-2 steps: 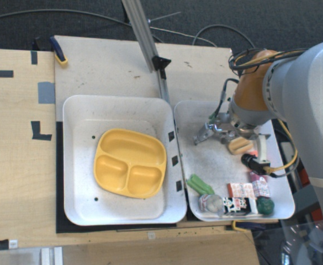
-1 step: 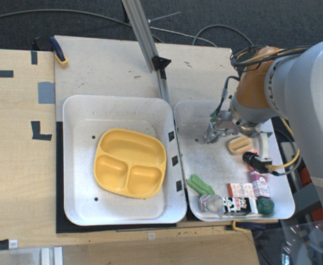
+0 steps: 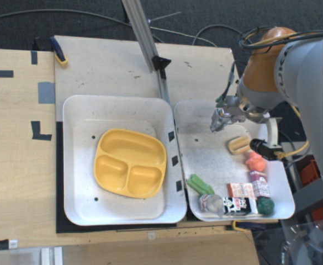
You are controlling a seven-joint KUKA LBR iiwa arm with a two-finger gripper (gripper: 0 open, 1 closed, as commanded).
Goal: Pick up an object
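Note:
My gripper (image 3: 221, 120) hangs over the upper part of the right bin (image 3: 205, 148), above bare bin floor. A tan bread-like piece (image 3: 239, 145) lies just right of and below the gripper, apart from it. Further down lie a pink-orange object (image 3: 255, 162), a small pink-capped bottle (image 3: 259, 181), a red-and-white carton (image 3: 241, 190), a black-and-white carton (image 3: 238, 204), a dark green round thing (image 3: 265, 205), a clear grey lump (image 3: 210, 203) and a green pod-shaped piece (image 3: 199, 184). Nothing shows between the gripper's fingers.
The left bin (image 3: 78, 148) holds a yellow divided tray (image 3: 130, 163). A grey metal pole (image 3: 144, 32) slants down to the bins' shared edge. Cables run across the dark floor at the back. The arm's grey body with orange band (image 3: 266, 65) stands over the right side.

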